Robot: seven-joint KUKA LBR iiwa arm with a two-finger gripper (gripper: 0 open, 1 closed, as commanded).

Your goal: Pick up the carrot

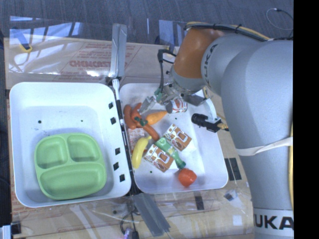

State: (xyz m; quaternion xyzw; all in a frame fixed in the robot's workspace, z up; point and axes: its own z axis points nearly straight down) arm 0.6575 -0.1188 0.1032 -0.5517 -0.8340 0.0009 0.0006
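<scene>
The carrot [156,117] is orange with a green top pointing left. It lies in the upper left part of the right bin [212,171], tilted slightly. My gripper [160,103] hangs just above and behind it, reaching down from the orange-banded wrist [192,59]. It is open, with one grey finger [148,103] out to the left, and nothing shows between the fingers. The carrot rests on the bin floor, apart from the gripper.
Around the carrot lie red sausages [130,116], a second orange piece [150,131], a banana [139,152], two brown cartons [178,137], a green item [169,151] and a tomato [186,177]. Another carton [178,105] sits under the wrist. The left bin [30,103] holds a green divided plate [70,166].
</scene>
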